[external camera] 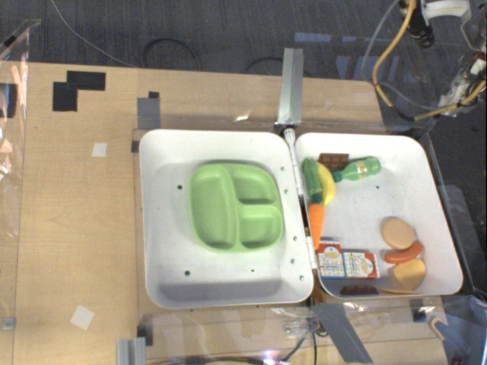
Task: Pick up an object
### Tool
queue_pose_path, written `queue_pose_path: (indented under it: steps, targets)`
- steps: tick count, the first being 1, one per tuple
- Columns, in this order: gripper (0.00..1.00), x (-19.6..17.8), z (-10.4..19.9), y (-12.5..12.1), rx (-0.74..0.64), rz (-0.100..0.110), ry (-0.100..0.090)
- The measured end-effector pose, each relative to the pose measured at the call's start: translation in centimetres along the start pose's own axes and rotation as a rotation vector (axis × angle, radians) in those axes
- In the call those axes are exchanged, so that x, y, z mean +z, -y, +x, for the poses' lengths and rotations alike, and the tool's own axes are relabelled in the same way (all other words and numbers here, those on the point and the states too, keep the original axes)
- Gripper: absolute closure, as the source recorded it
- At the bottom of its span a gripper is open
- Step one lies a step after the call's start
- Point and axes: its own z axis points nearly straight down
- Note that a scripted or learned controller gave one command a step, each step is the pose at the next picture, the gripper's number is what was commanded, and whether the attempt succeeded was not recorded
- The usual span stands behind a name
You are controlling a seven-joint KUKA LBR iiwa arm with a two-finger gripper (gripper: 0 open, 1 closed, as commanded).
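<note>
White right bin (426,166) holds a green bottle (358,169) lying sideways, cap pointing right.

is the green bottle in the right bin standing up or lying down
Lying down. The green bottle rests on its side on the right bin's floor, its full length showing, beside the banana.

Wood bench (76,226), dk grey carpet (190,14)

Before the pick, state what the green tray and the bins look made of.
Green tray: likely molded plastic, matte, one even colour with rounded compartment walls. Bins: probably thin formed plastic, white and smooth, with soft sheen and rounded corners. Neither is certain from looks alone.
</note>
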Motion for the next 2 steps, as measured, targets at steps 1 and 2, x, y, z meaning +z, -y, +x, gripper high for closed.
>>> queue_pose_path:
  steps: [1,2]
  targets:
    - [1.00,-1.2,0.1,0.3,-0.005,0.000,-0.002]
    - [1.00,-2.3,0.2,0.6,-0.009,0.000,-0.004]
